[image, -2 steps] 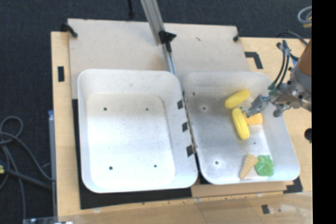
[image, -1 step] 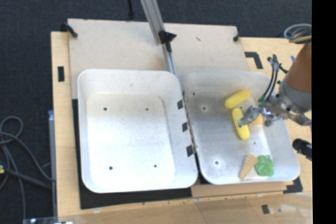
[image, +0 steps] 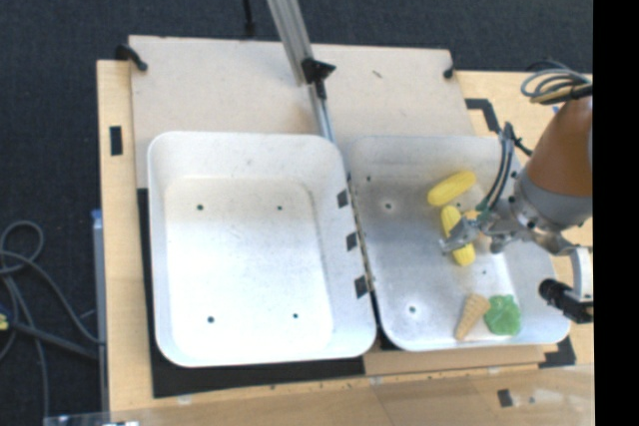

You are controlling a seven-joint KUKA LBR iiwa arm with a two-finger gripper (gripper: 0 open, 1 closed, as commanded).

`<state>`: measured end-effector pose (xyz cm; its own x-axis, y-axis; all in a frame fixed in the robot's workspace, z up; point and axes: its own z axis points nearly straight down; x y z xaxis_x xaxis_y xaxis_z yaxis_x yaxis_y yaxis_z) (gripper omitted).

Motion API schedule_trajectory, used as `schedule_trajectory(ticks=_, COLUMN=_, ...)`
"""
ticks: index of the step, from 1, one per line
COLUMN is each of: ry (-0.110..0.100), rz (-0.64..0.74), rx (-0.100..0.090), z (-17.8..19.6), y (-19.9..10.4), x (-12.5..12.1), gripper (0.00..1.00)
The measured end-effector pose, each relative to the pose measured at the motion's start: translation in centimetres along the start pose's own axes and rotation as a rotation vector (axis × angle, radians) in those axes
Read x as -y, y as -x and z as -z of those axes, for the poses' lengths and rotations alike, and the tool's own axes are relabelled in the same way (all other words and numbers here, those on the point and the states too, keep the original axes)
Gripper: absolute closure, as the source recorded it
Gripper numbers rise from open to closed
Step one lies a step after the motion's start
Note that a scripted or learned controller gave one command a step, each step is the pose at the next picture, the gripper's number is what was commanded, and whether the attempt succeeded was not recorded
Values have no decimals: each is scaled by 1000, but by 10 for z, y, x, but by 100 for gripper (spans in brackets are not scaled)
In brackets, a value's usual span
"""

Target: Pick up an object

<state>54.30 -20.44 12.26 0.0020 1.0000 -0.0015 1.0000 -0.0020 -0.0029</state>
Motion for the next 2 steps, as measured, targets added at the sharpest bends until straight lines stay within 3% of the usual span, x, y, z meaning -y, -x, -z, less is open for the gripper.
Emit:
schedule_trajectory(ticks=1, ry=8, rz=-5, rx=0, z=14, y=1, x=-2, gripper=100)
schedule_trajectory(ticks=2, ry=11, rz=5, rx=2, z=79, y=3, x=-4, gripper=100)
